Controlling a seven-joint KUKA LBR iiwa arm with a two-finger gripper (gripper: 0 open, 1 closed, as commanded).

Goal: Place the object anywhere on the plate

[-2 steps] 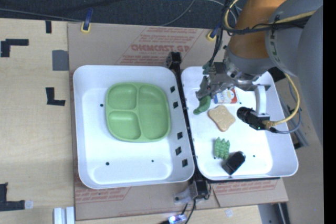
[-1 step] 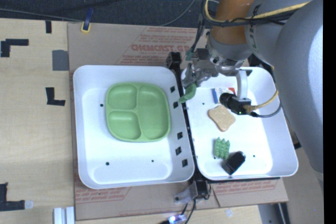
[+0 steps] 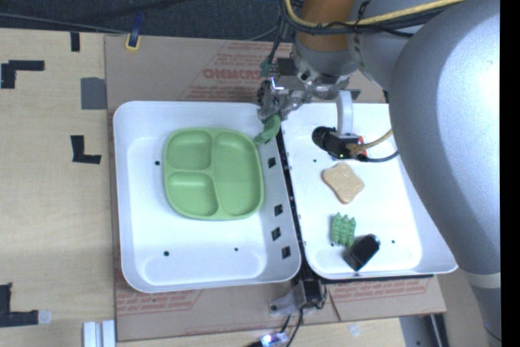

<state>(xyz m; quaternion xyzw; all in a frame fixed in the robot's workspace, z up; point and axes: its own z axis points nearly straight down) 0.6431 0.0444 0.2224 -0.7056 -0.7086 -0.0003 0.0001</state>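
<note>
You get single fixed camera above desk (image 3: 49,175), looking down at slant. Both white bins fit in frame: left bin (image 3: 134,199), right bin (image 3: 406,207). Arm (image 3: 439,53) enters from your right, close to lens, bulking large. Mid-range view, dark floor strip along top.

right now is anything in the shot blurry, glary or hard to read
Camera view: lighting is even and soft, with faint shadows; the green plate and the bread slice read sharp; the arm's big grey body at right is close and soft; the gripper area is dark and cluttered, so the small green item there is hard to read.
</note>
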